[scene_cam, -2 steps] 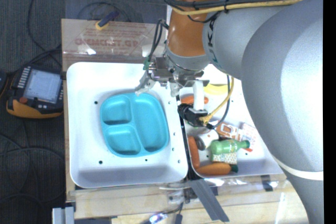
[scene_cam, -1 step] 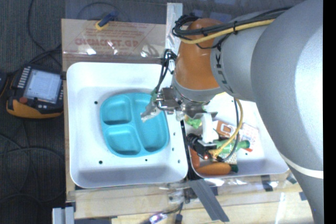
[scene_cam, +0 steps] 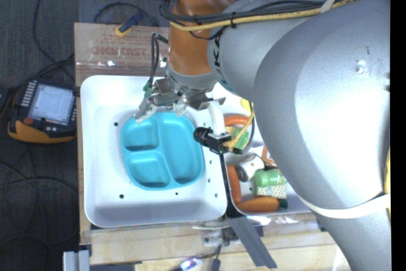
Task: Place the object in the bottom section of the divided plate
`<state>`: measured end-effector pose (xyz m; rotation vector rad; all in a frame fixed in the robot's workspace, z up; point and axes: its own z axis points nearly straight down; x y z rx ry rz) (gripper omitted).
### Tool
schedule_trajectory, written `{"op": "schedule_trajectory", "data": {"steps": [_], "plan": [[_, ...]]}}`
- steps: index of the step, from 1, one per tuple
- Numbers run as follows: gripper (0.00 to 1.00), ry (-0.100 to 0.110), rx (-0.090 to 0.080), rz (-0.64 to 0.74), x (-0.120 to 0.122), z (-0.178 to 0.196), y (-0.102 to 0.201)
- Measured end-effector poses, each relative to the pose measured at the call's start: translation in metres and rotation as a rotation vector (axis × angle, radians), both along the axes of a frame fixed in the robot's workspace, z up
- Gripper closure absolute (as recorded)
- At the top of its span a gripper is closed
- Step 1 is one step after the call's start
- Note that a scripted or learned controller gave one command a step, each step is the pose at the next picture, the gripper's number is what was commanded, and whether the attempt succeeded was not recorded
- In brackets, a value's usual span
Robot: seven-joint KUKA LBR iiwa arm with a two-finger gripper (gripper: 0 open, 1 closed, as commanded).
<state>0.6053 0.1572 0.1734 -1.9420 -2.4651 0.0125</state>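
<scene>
Overhead, the grey arm (scene_cam: 304, 79) sweeps in from the right and covers much of the table, its orange band (scene_cam: 190, 41) tilted down over the left white bin (scene_cam: 95, 155). That bin carries the blue divided plate (scene_cam: 162, 150), lying flat near the middle with all three sections bare, the likely reason the arm is working above this side. The right white bin (scene_cam: 231, 200), largely masked by the arm, serves as the store: a jumble of toy food lies there, among it an orange carrot-like piece (scene_cam: 257, 204) and a green block (scene_cam: 269, 181), well apart from the plate. The claw (scene_cam: 158, 101) hangs just over the plate's upper rim, and its tips blur into the wrist hardware, so whether it is spread or closed, or carrying anything, cannot be told. No object is plainly seen between its tips or on the plate; the piece meant for the bottom section is judged not yet delivered, and which item it is remains unclear.
</scene>
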Motion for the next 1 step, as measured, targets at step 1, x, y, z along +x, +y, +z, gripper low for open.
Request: {"op": "schedule_trajectory", "data": {"steps": [1], "plan": [[1.00,0.008,-0.001,0.002,-0.0002,0.0045,0.0005]]}}
